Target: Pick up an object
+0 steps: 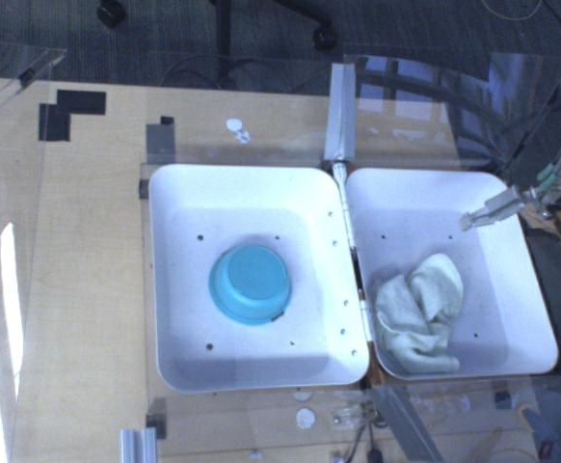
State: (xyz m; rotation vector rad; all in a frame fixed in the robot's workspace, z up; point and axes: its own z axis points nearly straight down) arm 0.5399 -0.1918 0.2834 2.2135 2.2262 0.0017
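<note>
**Reach begins over the right bin, nothing yet in hand**

My gripper [473, 220] enters from the right edge of the camera view and hangs above the upper right part of the right bin [512, 355], its slim tip pointing left and slightly down. Nothing lies between my fingers; whether they stand wide or narrow I cannot tell from this angle, as the tip reads as a single pale sliver.

By my judgement this is the approach step: no object has been lifted. Two candidates are on offer. A crumpled white cloth [420, 312] lies in the lower left half of the right bin, near the wall shared with the other bin, below and to the left of my tip and well apart from it. A blue bowl [252, 285], seemingly upside down, rests in the middle of the left bin [179, 355], farther off across the divider.

The cloth is the nearer target. The next move calls for travelling left and toward the bin's near side, then descending onto a raised fold. White cloth on white bin gives little contrast, so a miss seems a fair risk.
</note>
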